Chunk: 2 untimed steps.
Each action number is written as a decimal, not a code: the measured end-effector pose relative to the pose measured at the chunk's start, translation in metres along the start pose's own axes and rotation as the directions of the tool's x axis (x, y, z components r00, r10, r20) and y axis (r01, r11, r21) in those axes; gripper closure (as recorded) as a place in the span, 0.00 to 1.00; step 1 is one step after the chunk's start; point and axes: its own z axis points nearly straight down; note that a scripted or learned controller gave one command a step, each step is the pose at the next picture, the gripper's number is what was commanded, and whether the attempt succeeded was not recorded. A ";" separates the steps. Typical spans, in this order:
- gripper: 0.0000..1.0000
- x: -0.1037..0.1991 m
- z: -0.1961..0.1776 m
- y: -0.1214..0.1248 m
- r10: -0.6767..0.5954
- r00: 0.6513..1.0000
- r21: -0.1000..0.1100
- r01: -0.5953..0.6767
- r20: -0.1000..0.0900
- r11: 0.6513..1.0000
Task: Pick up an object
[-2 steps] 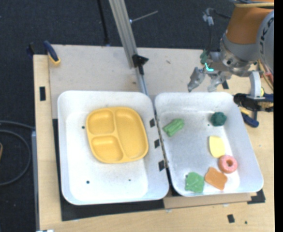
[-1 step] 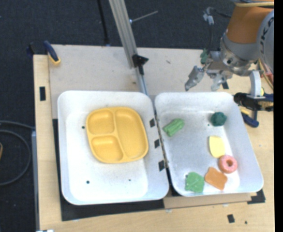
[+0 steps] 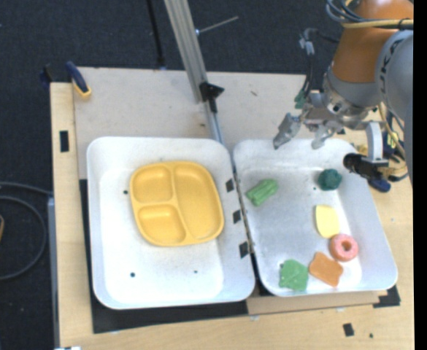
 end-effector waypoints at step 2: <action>0.00 -0.001 0.111 0.010 0.000 1.000 0.000 0.000 -0.001 1.000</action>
